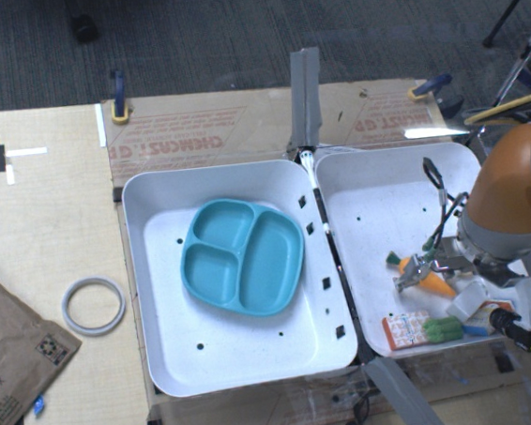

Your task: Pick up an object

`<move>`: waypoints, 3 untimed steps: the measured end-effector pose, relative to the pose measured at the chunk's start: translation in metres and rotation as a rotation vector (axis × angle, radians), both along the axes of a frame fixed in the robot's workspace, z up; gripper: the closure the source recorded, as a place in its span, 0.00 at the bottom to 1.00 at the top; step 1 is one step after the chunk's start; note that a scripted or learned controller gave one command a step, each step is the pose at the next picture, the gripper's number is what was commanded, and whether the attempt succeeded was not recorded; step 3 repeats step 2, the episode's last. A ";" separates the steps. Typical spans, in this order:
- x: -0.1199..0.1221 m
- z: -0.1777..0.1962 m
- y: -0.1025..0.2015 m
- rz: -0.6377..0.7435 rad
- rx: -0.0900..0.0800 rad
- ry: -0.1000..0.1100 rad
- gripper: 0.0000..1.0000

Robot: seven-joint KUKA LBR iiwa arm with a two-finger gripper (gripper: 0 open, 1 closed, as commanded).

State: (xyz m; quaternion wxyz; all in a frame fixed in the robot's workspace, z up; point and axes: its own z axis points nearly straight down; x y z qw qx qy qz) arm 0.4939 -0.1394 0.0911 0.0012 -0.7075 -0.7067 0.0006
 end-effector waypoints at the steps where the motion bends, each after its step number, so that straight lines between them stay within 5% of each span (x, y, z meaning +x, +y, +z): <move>1: 0.000 0.009 -0.001 -0.003 0.000 -0.001 1.00; 2: -0.003 0.117 0.103 0.000 -0.002 -0.001 1.00; 3: -0.003 0.117 0.103 0.000 -0.002 -0.001 1.00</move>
